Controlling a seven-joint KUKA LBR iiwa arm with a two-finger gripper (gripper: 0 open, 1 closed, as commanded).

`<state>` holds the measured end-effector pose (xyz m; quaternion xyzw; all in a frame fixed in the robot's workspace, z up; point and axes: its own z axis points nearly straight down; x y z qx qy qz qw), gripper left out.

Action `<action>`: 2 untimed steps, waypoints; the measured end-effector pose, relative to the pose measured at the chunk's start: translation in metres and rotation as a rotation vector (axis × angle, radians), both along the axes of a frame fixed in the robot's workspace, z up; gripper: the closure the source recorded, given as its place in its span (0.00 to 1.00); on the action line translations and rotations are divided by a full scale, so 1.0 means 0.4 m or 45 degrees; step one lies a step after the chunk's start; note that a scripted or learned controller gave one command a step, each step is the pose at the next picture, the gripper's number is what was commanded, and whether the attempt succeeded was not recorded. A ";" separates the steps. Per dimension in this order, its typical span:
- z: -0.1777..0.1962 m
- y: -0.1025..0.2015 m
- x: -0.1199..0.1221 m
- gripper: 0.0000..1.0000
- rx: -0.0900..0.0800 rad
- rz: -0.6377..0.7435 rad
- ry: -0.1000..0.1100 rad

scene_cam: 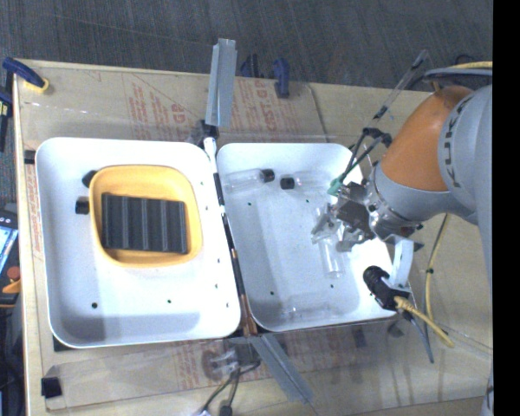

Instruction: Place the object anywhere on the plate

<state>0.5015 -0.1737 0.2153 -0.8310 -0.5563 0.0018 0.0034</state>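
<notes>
Hand (334, 230) low over the right shallow white bin (269, 306); grip state unclear. Yellow rounded plate with dark ribbed insert (145, 217) well left, in the left white bin (61, 310).

Left bin (61, 310) floor open, plate (146, 215) central — arm (433, 159) overhangs right bin (277, 310)

Probably a robotics lab, clamped plywood bench (139, 102), paired white bins (61, 319), cabling
</notes>
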 end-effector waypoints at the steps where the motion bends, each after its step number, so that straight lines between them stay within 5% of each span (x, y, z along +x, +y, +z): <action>1: 0.120 0.182 0.117 1.00 -0.002 0.154 -0.003; 2: 0.048 0.325 0.208 1.00 -0.002 0.323 -0.004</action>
